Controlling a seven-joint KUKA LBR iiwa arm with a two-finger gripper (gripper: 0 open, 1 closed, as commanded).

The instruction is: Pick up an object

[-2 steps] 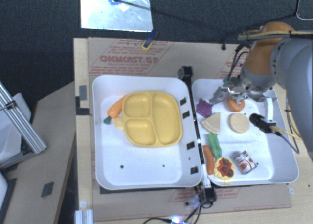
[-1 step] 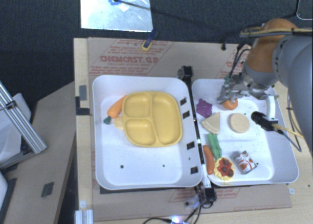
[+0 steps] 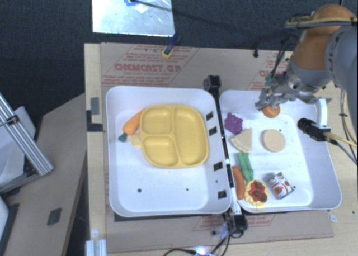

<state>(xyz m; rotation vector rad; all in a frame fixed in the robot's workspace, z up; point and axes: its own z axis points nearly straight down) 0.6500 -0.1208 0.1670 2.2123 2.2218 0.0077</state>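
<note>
Nearest the lower edge of the frame, the right bin (image 3: 321,196) holds a pizza slice toy (image 3: 257,192), a small printed packet (image 3: 279,185) just beside it, and a carrot-like piece (image 3: 239,181) with a green piece (image 3: 245,164) above it. Further up lie a wedge-shaped sandwich piece (image 3: 243,140), a round tan disc (image 3: 273,140) and a purple grape cluster (image 3: 233,122).

The left bin (image 3: 120,193) carries a yellow divided tray (image 3: 170,136) at centre, with an orange carrot (image 3: 132,122) touching the tray's left edge.

At the upper right of the frame, the gripper (image 3: 269,103) sits low over the far part of the right bin, directly above a small orange object (image 3: 272,112). The orange object appears to rest at the fingertips. Whether the claw is released or clenched cannot be determined here; the fingers merge with the object and the wrist housing.

Procedure, as judged: the step in hand is the grasp of the orange object.
- Centre the fingertips across the widest part of the object.
- Descend until the tips straddle it without pressing into the bin floor.
- Close fully before lifting.
- Lift straight up, keeping away from the bin's far wall.

A rounded object may roll or squirt out of an off-centre pinch.
</note>
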